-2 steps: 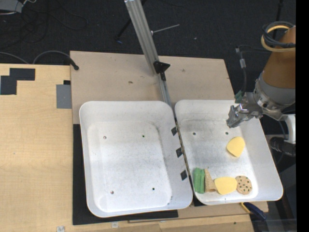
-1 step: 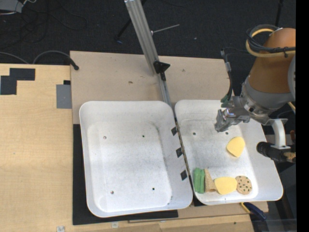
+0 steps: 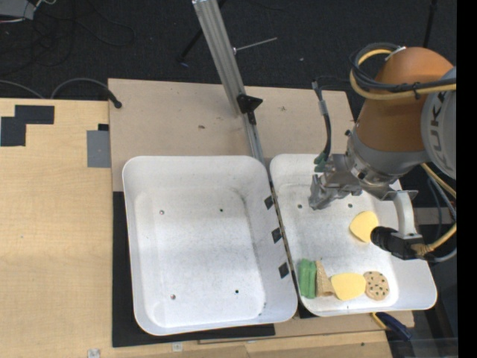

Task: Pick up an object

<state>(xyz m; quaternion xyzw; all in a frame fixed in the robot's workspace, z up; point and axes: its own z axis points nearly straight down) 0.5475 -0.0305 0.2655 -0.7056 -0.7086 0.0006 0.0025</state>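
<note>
Gripper (image 3: 322, 198) hovers low in the right bin (image 3: 298, 171), finger state unclear, with cookie (image 3: 376, 285), yellow pieces (image 3: 347, 286) and green item (image 3: 306, 278) apart, nearer the camera.

No text, number, label or sign can be read with confidence. Large light letters are printed on the grey casing of the arm (image 3: 447, 136) at the right edge, below the orange band, but they are cut off by the frame and cannot be made out as a word. No printing is seen on the two white bins (image 3: 195, 171) or on the bench (image 3: 52, 222).
</note>
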